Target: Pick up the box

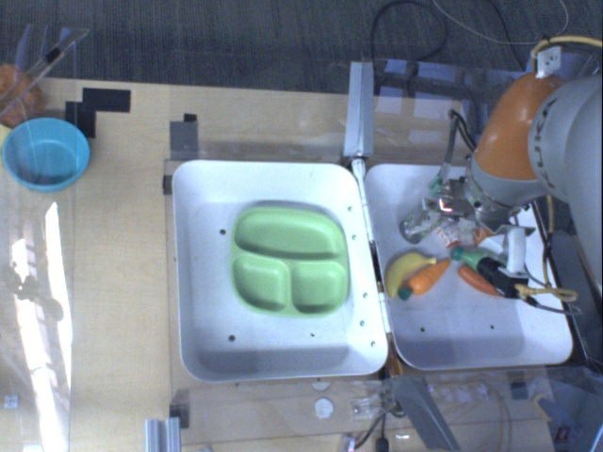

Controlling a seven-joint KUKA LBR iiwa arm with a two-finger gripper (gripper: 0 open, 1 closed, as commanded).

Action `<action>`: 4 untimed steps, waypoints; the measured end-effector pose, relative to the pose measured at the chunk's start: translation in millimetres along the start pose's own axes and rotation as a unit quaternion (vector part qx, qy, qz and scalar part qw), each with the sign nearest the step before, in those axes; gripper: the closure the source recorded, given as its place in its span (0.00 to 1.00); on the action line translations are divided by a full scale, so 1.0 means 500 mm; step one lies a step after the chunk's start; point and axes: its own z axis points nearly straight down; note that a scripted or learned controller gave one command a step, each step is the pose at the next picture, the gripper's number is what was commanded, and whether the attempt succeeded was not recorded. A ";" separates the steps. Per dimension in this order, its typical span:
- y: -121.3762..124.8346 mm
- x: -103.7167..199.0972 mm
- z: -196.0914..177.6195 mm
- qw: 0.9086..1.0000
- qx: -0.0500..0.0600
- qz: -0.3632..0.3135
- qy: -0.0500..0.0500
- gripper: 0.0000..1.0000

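Wooden bench bears two white bins; blue bowl.

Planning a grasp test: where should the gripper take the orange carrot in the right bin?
Probably across its orange middle, coming down from above: the carrot lies flat and slanted, and the yellow fruit crowds its green end.

Left bin white, holding pale green divided tray. Right bin white; inside, yellow banana, orange carrot with green tip. Arm grey, orange band. Surface light wood tone. Bowl bright blue. Floor dark grey.
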 end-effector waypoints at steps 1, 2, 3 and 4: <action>0.145 -0.029 0.056 0.999 -0.008 0.049 0.001 0.00; 0.142 -0.129 -0.229 1.000 -0.003 0.002 -0.001 0.00; 0.013 -0.030 -0.078 0.999 0.000 -0.043 0.000 0.00; 0.017 -0.028 -0.102 0.999 -0.003 -0.045 0.001 1.00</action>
